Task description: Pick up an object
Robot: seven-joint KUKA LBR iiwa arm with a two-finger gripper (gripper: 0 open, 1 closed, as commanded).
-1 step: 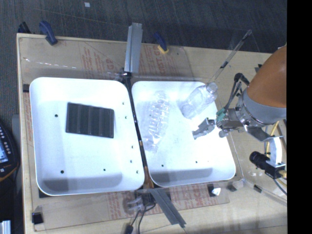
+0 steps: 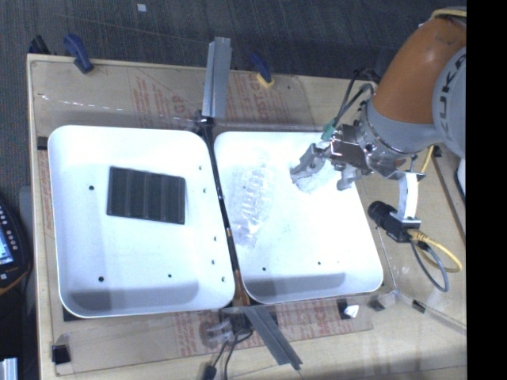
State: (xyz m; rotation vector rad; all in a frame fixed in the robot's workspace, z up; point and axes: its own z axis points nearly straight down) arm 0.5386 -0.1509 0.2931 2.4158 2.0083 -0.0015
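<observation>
My hand [image 2: 323,169] hangs over the right bin [image 2: 360,271]; I cannot tell if it grips anything. A clear plastic thing [image 2: 252,200] lies there, not picked up yet.

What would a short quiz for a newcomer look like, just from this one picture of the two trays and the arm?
1. True or false: the dark ribbed rectangle lies in the left bin.
2. Over which bin is the gripper placed?
A. left bin
B. right bin
C. neither, it is over the bench
3. Fill in: the clear crinkled plastic item lies in the right bin near its ____ wall.

Key:
1. True.
2. B; the gripper is over the upper part of the right bin, apart from the clear item.
3. Left, close to the divide between the bins.
</observation>
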